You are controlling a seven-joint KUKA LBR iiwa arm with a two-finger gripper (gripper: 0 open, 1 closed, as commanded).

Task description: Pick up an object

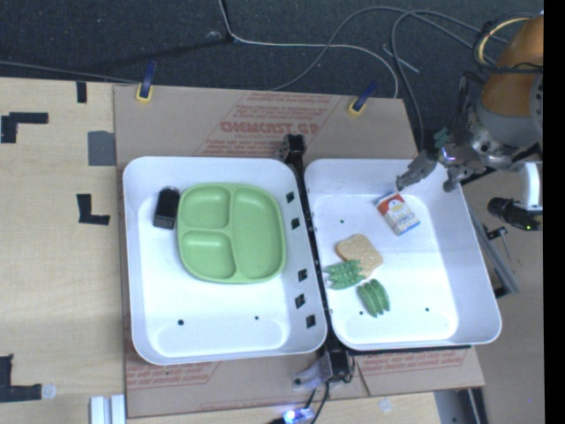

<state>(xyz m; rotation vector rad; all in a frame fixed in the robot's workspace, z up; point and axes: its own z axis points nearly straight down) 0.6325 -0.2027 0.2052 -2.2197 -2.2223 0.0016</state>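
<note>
Standing side by side: left bin (141, 263), right bin (459, 272).
Green plate (231, 233): in left bin, black block (166, 208) touching its left.
Gripper (433, 173): fingers spread, holding nothing, over right bin's top edge.
Small carton (397, 213): just below gripper.
Bread (358, 252), green vegetables (372, 296): right bin's middle.

Wooden bench (53, 263) — dark, perhaps carpeted floor (106, 16) behind — cables (353, 34) trailing.

I count two white bins: a left bin (146, 263) and a right bin (441, 281). In the left one I see one green plate (231, 233) and one small black block (166, 208). In the right one I see one little box (398, 213), one piece of bread (358, 251) and two green veggies (373, 297).
</note>
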